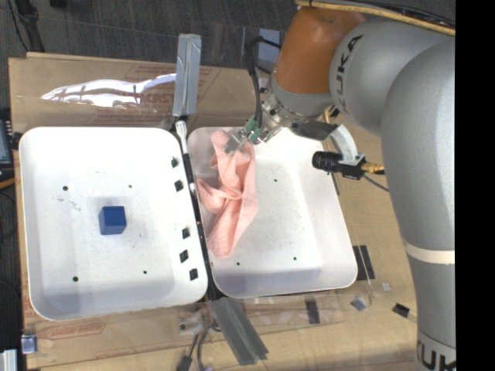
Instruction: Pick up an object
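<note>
From my seat I see the arm [387,130] reaching in from the right, its orange band [313,49] sitting high over the far edge of the right bin [309,230]. The gripper [254,134] is down at the upper left corner of that bin, and its jaws look closed on the top end of the pink cloth [230,195]; a bunched corner of the fabric sits right between them. From that pinched point the cloth hangs and trails downward along the left side of the right bin, close to the divide between the two bins, with its lower end lying on the bin floor near the middle of that side. It is wrinkled and folded over itself about halfway along. In the left bin [54,284] a small blue cube [113,219] sits flat on the floor, a little left of centre and well apart from the cloth and the jaws. Both bins rest on the desk [46,79], which is covered in brown cardboard, and a strip of shiny clear plastic [108,93] lies on the cardboard behind the left bin. A black cable fitting [336,162] juts from the arm over the right bin's far right side.
</note>
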Controlling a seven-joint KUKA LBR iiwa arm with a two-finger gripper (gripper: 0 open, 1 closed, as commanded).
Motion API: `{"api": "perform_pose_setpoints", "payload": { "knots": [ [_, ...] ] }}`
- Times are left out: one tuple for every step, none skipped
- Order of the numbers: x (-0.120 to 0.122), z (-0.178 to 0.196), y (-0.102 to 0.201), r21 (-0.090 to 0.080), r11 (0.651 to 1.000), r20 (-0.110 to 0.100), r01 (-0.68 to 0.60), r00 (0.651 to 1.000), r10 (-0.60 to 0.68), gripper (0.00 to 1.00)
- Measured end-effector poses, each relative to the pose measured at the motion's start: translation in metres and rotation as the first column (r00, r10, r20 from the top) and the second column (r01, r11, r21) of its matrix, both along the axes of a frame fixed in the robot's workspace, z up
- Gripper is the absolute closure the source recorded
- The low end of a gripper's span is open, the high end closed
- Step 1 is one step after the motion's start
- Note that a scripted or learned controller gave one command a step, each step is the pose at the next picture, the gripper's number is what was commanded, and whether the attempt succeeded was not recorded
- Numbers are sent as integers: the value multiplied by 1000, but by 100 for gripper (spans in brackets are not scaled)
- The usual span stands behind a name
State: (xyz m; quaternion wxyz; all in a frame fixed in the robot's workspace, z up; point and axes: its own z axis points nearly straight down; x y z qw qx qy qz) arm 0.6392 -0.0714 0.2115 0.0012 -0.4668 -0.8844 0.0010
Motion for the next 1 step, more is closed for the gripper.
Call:
{"api": "perform_pose_setpoints", "payload": {
  "knots": [
    [18, 36, -33, -1, 998, 2, 61, 998, -61, 100]
  ]
}}
